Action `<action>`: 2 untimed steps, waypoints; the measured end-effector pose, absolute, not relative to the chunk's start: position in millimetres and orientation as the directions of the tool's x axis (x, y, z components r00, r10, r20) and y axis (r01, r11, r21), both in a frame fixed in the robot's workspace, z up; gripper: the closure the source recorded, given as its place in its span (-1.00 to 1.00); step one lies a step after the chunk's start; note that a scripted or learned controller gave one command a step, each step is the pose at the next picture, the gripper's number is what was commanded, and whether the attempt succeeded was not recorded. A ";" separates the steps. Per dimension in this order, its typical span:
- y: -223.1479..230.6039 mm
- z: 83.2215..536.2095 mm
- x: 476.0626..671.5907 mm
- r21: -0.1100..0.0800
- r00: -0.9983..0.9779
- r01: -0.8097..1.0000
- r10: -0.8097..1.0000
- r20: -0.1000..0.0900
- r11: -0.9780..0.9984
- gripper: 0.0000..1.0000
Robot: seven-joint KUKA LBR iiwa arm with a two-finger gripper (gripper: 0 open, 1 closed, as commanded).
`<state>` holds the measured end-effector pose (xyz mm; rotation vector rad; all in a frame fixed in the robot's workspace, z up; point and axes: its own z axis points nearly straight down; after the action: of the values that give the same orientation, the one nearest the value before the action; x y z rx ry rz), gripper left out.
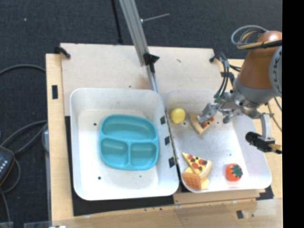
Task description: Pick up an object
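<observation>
I am watching the end effector (214, 114) hanging low over the far part of the right bin (256, 146), reaching in from the right, and I am judging the small pizza slice (201, 123) to be the thing it is going for. That slice is lying just left of and slightly nearer than the fingertips, touching or almost touching them; I cannot tell which from this slant. Its long axis is running from far-right to near-left, crust end near-left, red topping end towards the fingers. It is looking like a small tan wedge with a red and dark patch on top, lying flat on the bin floor. The fingers are looking spread, one reaching left towards the slice and one out to the right, with nothing visibly between them, so I am not counting anything as held. A yellow ball (178, 115) is sitting just left of the slice, close to the wall between the bins. Nearer to me, a bigger pizza wedge (196, 169) is resting by the near-left corner, and a tomato (233, 172) is sitting near the near-right corner, both well apart from the fingers. The left bin (85, 127) is holding a blue divided tray (128, 141). Both bins are resting on the worktop (104, 65).
</observation>
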<state>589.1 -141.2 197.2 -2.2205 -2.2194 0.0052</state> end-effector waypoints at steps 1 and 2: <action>-135.6 152.8 589.9 -0.004 0.003 1.000 1.000 -0.001 -0.003 -1.00; -136.5 99.9 589.0 -0.004 0.001 1.000 1.000 -0.001 -0.001 -1.00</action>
<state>589.0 -136.5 99.9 -2.2210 -2.2191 0.0056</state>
